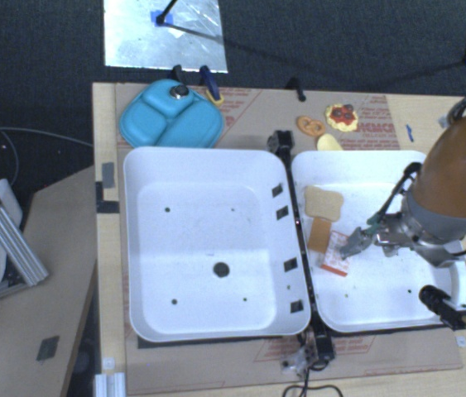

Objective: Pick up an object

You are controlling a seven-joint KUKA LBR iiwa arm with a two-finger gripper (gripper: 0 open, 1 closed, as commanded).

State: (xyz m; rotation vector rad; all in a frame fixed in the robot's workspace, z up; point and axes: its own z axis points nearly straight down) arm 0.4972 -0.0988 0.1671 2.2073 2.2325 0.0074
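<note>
two shallow white bins sit side by side on the tabletop (357, 358). the left bin (208, 242) shows a bare floor with a few small dark holes and one larger dark spot near the middle. the right bin (373, 246) holds the objects: a tan bread-like slice (323, 202) near its upper left, a narrow orange-brown block (319, 234) just below it, and a small white packet with red markings (334, 260) beside the block's lower end.

the grey arm (456, 197) with its orange band reaches in from the right, low over the right bin. the pincer (353, 242) points left toward the packet and the block — its tip is just beside or touching the packet, but whether the fingers are spread or closed cannot be told from this angle, and nothing is clearly seen between them.

behind the bins, on the tabletop, lie a blue divided plate (171, 116), a small pretzel-like piece (309, 126), a round red-and-yellow toy pastry (342, 117) and a pale yellow piece (329, 143) at the right bin's far rim. a shiny foil sheet (165, 21) lies on the dark floor beyond.
</note>
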